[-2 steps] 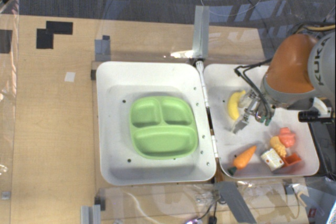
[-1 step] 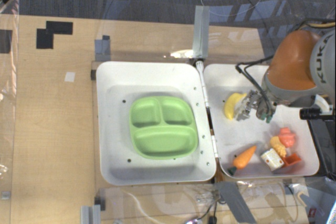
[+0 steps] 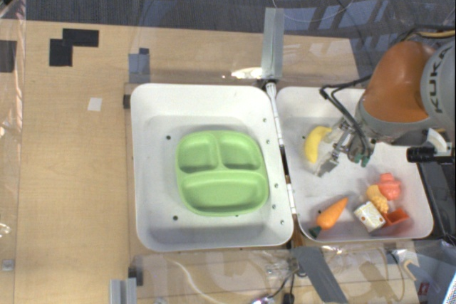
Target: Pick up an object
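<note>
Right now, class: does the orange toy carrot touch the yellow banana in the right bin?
Apart. The camera view shows bare white bin floor between the carrot and the banana.

We can read one marking: dark capital letters "KU", cut off by the picture's right edge, printed on the pale grey casing of the robot arm (image 3: 443,85), just right of its orange band (image 3: 397,84). On the small white and yellow box-shaped item (image 3: 370,216) in the right shallow white bin (image 3: 426,228), any print is too small for us to read.
</note>
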